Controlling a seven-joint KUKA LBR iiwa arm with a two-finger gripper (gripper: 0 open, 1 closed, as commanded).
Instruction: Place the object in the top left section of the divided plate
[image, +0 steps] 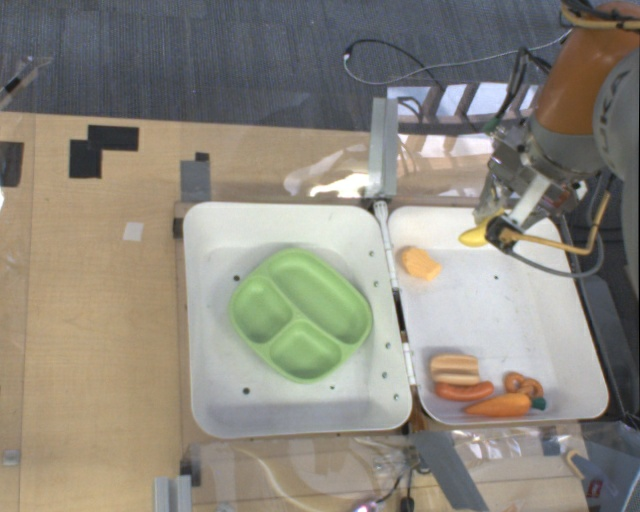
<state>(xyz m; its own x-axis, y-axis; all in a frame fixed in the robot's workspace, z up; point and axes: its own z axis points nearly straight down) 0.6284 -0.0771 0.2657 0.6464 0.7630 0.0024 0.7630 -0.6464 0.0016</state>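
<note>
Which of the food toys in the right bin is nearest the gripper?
The small yellow piece, right beside the gripper; the others lie farther off.

Bright even light, soft shadows, sl. blur

Colours only:
- left bin (200, 405), right bin (592, 385): plain white; left one has a few small dark dots on its floor
- divided plate (256, 300): solid lime green, no pattern
- small piece (472, 238): bright yellow
- chunk (421, 264): pale orange
- hot dog (455, 367): tan bun, red-orange stripe through it
- sausage (463, 391): glossy red-orange
- carrot (497, 405): orange, dark green tip
- small round item (523, 384): orange, darker marks
- bench (90, 330): light wood tone, black blocky patches upper left
- floor (200, 50): dark grey, fine ribbed pattern
- arm (585, 70): orange band, grey below
</note>
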